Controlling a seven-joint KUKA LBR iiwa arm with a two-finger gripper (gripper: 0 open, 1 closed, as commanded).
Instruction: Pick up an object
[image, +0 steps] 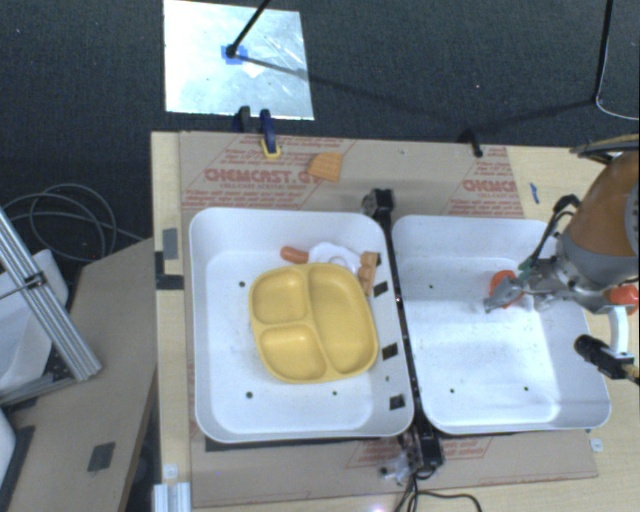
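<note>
Nearest the lens, the yellow divided plate (312, 322) lies in the left bin (215, 400), its long axis running from upper left to lower right of the frame. Past its top edge sit a small orange sausage-like piece (294, 255), a white item (333, 255) and a tan piece (368, 268). On the right of the frame the end effector (500, 293) hangs low over the right bin (470, 400), with something red-orange at its tip; whether that is gripped or part of the tool, I cannot tell. Judging by this, the reach is in hand, and the next move calls for a confirmed grip before lifting.
</note>
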